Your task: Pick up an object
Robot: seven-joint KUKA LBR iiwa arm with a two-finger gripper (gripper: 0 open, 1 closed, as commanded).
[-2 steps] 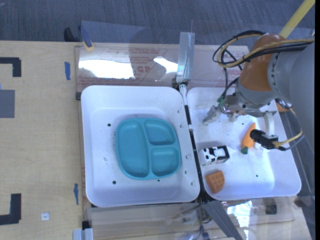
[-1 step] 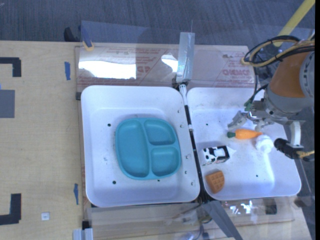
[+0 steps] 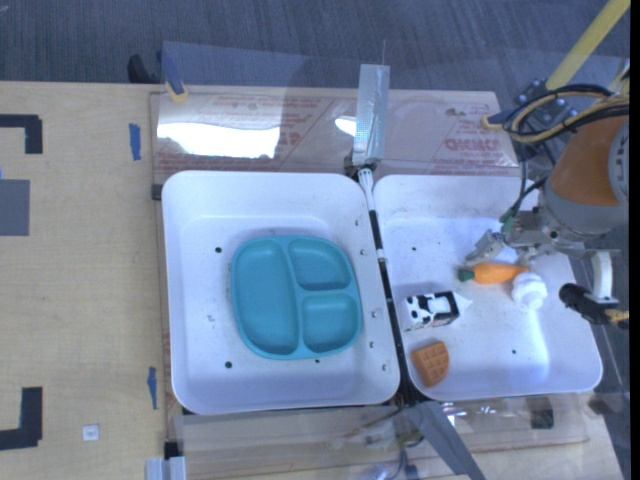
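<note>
Gripper [image 3: 497, 245] just at 12 o'clock of carrot [image 3: 497, 274]; jaws' state unclear. Carrot looks light, stiff, smooth; grip across its middle.

Orange carrot toy [image 3: 497, 274] lies flat in the right bin [image 3: 470, 218].

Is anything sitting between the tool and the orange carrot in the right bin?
Nothing visible. The tool sits just above the carrot. The white object lies at the carrot's right end; the cow toy lies lower left.
</note>
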